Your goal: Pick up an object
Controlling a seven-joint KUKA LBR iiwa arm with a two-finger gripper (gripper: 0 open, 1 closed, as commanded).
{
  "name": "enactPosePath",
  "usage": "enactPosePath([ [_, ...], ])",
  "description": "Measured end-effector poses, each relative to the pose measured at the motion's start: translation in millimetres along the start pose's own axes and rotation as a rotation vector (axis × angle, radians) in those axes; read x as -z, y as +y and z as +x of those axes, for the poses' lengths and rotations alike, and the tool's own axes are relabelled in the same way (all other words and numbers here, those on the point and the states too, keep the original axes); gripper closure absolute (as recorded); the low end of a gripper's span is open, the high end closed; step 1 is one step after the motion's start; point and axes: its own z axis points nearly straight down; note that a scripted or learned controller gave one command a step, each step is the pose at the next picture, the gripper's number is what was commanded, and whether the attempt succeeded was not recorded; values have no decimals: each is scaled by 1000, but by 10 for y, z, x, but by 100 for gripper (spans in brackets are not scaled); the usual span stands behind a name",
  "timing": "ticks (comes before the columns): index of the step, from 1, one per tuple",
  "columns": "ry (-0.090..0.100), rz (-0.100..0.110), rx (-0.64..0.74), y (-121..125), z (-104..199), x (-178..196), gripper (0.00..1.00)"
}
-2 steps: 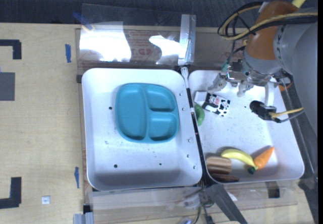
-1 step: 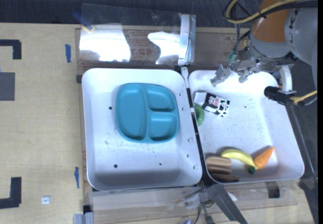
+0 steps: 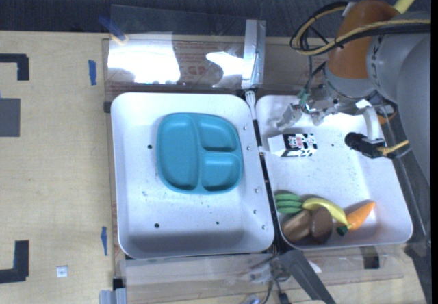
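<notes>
Gripper point(image 3: 309, 107) above right bin point(image 3: 383, 179), jaw state indiscernible; banana point(image 3: 327, 210), carrot point(image 3: 361, 213) clustered at near wall, awaiting pick.

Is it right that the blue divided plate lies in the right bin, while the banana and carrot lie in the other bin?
Not quite. The camera view shows the blue divided plate in the left bin; the banana and carrot lie in the right bin.
</notes>
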Motion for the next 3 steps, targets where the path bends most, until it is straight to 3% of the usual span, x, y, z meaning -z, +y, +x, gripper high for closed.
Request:
enactPosePath([
  [1,0,0,-3,-103,43,-228,0],
  [2,-1,-5,17,61,123,798,0],
  [3,4,6,117,-11,-120,-233,0],
])
